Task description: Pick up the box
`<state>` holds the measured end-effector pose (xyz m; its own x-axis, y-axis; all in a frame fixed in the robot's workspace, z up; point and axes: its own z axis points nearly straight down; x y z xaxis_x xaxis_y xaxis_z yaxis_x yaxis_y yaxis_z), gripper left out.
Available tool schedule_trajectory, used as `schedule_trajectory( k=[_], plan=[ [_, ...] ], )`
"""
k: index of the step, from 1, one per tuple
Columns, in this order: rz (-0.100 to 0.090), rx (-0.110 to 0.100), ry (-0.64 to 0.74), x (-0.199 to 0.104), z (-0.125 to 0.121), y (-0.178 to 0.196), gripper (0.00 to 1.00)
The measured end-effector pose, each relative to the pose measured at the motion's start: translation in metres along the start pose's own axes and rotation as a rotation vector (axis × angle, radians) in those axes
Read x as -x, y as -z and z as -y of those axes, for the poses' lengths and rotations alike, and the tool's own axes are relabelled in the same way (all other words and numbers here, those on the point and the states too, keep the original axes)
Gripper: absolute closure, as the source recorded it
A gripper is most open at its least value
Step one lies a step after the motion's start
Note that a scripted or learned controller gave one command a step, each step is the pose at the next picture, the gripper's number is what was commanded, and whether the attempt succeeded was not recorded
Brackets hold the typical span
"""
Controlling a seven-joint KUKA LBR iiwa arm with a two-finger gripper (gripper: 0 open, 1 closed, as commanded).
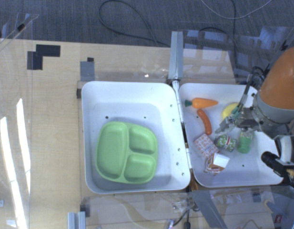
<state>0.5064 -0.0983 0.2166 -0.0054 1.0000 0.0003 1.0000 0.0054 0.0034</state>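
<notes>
Red-and-white box (217, 163) lies low in right bin (261, 175), below patterned packet (204, 144). Jaws (235, 123) poised above it; grip state unclear.

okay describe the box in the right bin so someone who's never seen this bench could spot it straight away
Look at the right-hand white bin, the one the arm reaches over. The box lies near its front edge, left of centre, just below a crinkly red-and-white packet. It is the flat, straight-edged item with a plain white face and red-orange trim, unlike the rounded carrot, the sausage and the green bottle.
</notes>
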Motion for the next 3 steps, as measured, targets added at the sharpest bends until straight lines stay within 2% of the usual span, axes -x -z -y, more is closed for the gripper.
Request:
schedule_trajectory(
  k=[1,2,3],
  plan=[
    [0.001,0.003,0.206,-0.014,-0.02,0.042,0.0],
    [0.001,0.003,-0.09,-0.015,-0.019,0.114,0.0],
    [0.0,-0.002,-0.185,0.007,-0.04,-0.042,0.0]
  ],
)
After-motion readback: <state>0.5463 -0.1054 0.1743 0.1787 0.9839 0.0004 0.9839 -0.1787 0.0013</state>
